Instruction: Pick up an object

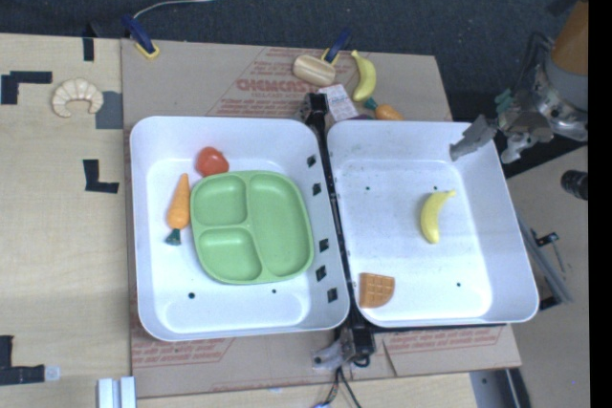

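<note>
A yellow banana (pixel 433 215) lies in the right bin (pixel 478 296) — long axis running from 1 to 7 o'clock, stem toward 1. The claw (pixel 475 137) hovers over the bin's 1 o'clock corner — its opening cannot be made out.

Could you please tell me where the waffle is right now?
The waffle lies in the right bin, in its near-left corner by the divider, below and left of the banana.

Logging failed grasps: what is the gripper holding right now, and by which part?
Nothing: the gripper hangs over the right bin's far corner, apart from the banana.
</note>
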Robot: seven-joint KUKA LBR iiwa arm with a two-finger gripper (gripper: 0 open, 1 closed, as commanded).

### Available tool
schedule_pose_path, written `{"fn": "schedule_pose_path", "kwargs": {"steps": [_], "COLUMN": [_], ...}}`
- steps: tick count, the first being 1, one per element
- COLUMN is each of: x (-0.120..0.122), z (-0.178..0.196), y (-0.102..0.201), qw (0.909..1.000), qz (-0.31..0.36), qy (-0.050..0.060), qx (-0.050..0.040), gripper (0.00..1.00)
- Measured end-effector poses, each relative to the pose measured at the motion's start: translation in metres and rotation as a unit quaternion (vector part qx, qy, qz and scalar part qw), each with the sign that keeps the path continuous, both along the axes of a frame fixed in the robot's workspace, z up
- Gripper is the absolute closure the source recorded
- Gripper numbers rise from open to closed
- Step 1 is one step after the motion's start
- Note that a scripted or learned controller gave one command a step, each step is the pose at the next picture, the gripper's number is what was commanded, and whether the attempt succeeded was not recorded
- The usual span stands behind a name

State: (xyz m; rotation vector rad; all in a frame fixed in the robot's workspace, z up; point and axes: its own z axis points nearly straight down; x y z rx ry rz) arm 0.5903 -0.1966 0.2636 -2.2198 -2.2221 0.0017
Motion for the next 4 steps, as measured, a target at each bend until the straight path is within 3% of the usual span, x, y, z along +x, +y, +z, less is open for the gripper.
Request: {"fn": "schedule_pose_path", "kwargs": {"steps": [1, 2, 3, 4], "x": [-0.011, -0.017, -0.017, -0.007], "z": [-0.122, -0.177, -0.167, -0.079], "y": [-0.027, 0.026, 0.026, 0.107], "qw": [1.0000, 1.0000, 1.0000, 1.0000], "qz": [0.000, 0.000, 0.000, 0.001], "qy": [0.001, -0.001, -0.004, -0.001], "qx": [0.0003, -0.0004, -0.0022, 0.0006], "gripper": [0.00, 0.00, 1.00, 1.00]}}
